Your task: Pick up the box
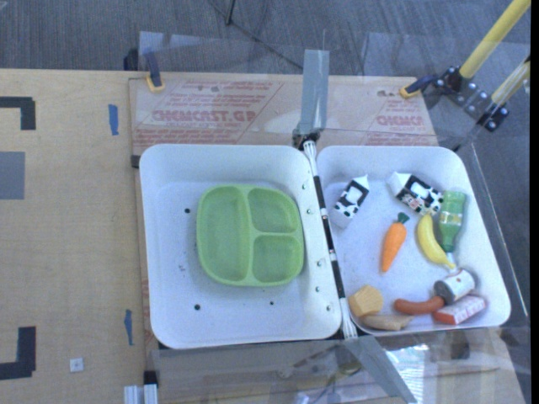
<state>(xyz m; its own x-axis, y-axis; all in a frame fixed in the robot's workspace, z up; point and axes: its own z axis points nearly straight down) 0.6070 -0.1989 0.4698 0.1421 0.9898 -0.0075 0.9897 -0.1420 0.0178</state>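
Right bin (484,225), box (461,310) bottom corner

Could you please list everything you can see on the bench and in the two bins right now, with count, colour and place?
Left bin: 1, white, left of the divider.
Divided plate: 1, light green, three compartments, centre of the left bin.
Right bin: 1, white, right of the divider.
Cow-print cartons: 2, black and white, upper part of the right bin, the other at.
Green packet: 1, green, upper right, beside the banana.
Carrot: 1, orange with green top, middle of the right bin.
Banana: 1, yellow, right of the carrot.
Sausage: 1, red, lower part.
Can: 1, white with dark end, lower right.
Box: 1, red and white, lower right corner.
Cheese wedge: 1, orange, lower left of the right bin.
Bread piece: 1, tan, bottom edge.
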